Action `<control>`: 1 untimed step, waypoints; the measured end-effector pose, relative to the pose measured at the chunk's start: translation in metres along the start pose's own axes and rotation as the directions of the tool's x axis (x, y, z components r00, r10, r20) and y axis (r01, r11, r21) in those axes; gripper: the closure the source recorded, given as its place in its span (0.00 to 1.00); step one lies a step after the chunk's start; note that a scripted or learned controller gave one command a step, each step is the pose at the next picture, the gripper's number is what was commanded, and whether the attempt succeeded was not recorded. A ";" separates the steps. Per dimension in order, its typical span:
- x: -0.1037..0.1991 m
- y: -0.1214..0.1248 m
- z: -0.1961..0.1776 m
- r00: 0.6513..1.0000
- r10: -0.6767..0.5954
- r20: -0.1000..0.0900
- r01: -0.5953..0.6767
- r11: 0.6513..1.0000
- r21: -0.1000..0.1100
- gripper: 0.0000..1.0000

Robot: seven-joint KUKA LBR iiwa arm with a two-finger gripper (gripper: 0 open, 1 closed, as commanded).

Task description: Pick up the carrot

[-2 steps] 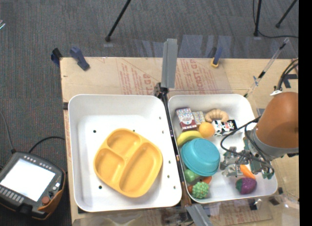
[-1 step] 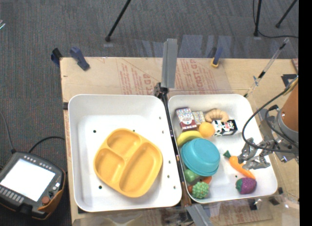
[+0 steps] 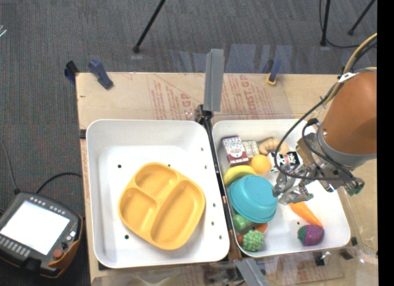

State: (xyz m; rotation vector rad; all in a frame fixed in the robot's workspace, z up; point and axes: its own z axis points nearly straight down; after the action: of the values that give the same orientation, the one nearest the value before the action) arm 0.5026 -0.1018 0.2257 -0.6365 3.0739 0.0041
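The jaws hang low in the right bin (image 3: 341,155), just above the thick end of the carrot (image 3: 306,212), but they blur together against the clutter and I cannot tell whether they are spread or closed; nothing is visibly caught between them. The carrot lies flat on the bin floor, near the right wall, pointing down-right toward a purple grape cluster (image 3: 311,235).

It looks like a toy: probably light, rigid, smooth plastic, so likely slippery and apt to roll. The tapered shape suggests gripping across the thicker middle, not the tip.

Counts: one carrot, one grape cluster, one teal bowl (image 3: 253,197), one banana (image 3: 238,173), one orange (image 3: 261,164), one green knobbly piece (image 3: 253,240), two small boxes (image 3: 234,150). The left bin (image 3: 104,137) holds one yellow divided plate (image 3: 162,205). Two bins sit on the bench (image 3: 148,93).
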 end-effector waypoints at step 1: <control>0.046 -0.100 -0.104 0.997 -0.076 0.004 0.076 0.997 0.012 1.00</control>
State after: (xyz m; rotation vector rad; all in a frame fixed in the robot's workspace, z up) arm 0.5001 -0.2125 0.3294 -0.7517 3.0406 -0.0121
